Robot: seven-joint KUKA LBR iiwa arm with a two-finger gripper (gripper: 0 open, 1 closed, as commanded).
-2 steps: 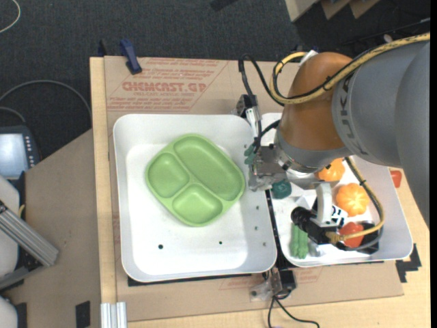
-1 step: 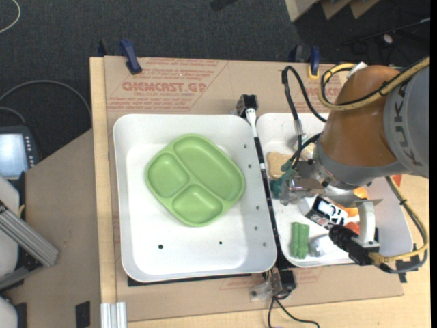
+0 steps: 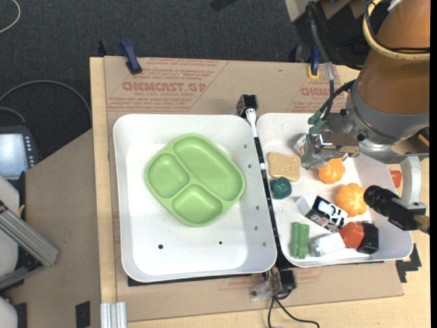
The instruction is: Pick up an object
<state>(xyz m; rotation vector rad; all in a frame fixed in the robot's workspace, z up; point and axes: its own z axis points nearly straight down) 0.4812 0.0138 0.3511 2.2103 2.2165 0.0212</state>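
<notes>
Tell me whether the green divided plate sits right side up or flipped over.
Right side up: the green plate in the left bin shows three hollow compartments facing upward.

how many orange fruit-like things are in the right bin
2: one orange piece just below the hand, another lower right beside the black-and-white item. The arm may hide more.

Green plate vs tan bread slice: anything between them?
In the camera view, just bare floor of the left bin and the bins' adjoining rims separate the green plate from the bread slice.

Two white bins (image 3: 136, 251), one green plate (image 3: 194, 178), two orange fruits (image 3: 332, 171) (both right-hand).
</notes>
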